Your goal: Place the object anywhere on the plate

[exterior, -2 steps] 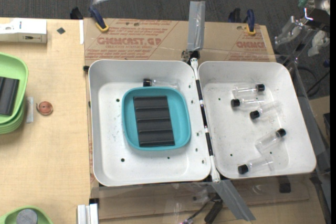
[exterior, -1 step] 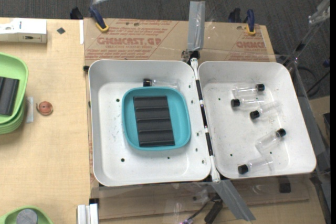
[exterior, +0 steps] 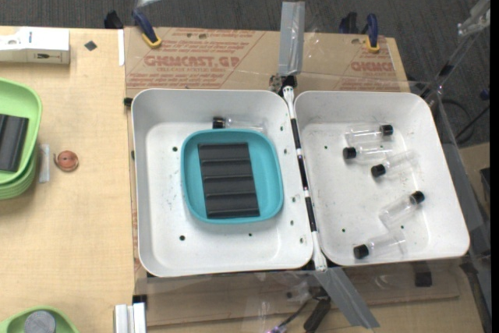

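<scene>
A teal square plate (exterior: 231, 175) with a black ridged insert lies in the middle of the left white bin (exterior: 156, 230). Just behind the plate, a small clear vial with a black cap (exterior: 221, 122) lies on the bin floor, apart from the plate's rim. The right white bin (exterior: 437, 168) holds several clear vials with black caps, lying scattered: one pair near the back (exterior: 366, 138), one at the centre (exterior: 387, 164), one at the right (exterior: 405, 205) and one at the front (exterior: 376, 248).
A green tray (exterior: 17, 140) with a dark item sits at the far left of the wooden bench. Nearby are an orange disc (exterior: 67, 161) and a white box (exterior: 35, 47). Cardboard with clamps (exterior: 146, 31) stands behind the bins.
</scene>
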{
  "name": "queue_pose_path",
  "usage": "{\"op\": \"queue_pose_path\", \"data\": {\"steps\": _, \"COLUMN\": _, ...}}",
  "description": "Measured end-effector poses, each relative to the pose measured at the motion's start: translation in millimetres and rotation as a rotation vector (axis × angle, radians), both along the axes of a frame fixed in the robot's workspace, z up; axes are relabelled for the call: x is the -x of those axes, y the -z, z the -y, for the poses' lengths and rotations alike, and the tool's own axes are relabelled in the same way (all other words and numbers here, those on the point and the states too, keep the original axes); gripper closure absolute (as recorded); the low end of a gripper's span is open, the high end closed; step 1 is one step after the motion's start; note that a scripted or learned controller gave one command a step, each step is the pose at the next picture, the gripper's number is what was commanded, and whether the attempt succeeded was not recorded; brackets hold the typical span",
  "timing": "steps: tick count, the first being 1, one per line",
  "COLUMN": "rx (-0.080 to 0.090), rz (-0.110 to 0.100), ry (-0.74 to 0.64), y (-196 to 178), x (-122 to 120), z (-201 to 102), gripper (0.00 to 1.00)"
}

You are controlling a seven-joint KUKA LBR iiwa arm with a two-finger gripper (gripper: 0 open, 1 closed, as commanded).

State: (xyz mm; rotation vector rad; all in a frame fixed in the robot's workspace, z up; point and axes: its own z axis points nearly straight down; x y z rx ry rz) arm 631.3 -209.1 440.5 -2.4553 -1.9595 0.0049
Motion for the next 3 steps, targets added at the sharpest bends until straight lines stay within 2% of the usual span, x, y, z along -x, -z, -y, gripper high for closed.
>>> {"op": "queue_pose_path", "data": {"steps": 3, "rx": 0.0, "rz": 0.0, "ry": 0.0, "y": 0.0, "x": 0.0, "z": 0.0, "gripper": 0.0}}
